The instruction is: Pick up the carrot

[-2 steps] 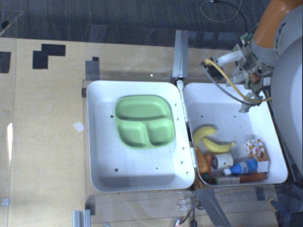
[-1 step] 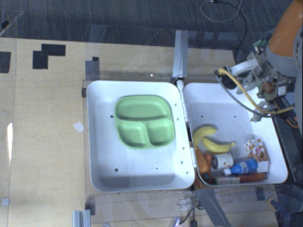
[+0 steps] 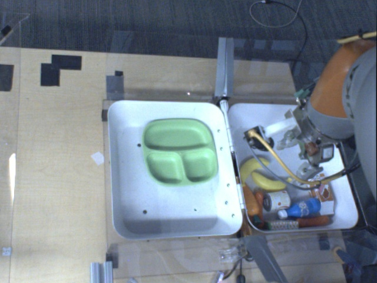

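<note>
Carrot (image 3: 253, 203) is lying at the right bin's (image 3: 352, 212) front-left corner, beside the banana (image 3: 260, 175), well apart from the tool (image 3: 307, 148), which is hanging over mid-bin. Can't tell the tool's opening; nothing visibly gripped.

- A green divided tray (image 3: 179, 151) lies in the left white bin (image 3: 126, 175), near its middle, with three compartments.
- A banana (image 3: 259, 175) lies in the right white bin (image 3: 347, 214), near its left wall.
- A small can (image 3: 277, 201) lies on its side just below the banana.
- A blue-labelled bottle (image 3: 301, 209) lies beside the can, near the bin's front wall.
</note>
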You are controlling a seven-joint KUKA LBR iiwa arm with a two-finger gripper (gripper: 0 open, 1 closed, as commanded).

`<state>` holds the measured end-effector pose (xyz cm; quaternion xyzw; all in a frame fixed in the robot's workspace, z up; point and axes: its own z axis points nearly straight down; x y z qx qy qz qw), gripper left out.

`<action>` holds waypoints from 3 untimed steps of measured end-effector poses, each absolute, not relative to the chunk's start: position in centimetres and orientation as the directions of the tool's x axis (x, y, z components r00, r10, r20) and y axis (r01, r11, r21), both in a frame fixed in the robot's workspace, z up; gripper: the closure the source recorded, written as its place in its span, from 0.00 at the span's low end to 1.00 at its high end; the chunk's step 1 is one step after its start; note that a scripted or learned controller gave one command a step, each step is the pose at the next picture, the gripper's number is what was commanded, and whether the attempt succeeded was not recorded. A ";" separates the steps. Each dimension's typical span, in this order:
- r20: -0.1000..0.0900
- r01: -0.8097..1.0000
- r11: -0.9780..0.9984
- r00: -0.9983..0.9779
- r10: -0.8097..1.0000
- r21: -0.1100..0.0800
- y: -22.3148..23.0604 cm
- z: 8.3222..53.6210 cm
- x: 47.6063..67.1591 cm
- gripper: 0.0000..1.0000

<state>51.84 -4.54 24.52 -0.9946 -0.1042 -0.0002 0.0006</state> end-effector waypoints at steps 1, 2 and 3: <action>0.002 0.213 -0.977 0.977 0.213 -0.002 -4.5 25.6 52.0 1.00; 0.002 0.203 -0.979 0.979 0.203 -0.001 -4.3 19.9 50.7 1.00; 0.006 0.263 -0.965 0.965 0.263 0.002 -13.8 10.9 48.9 1.00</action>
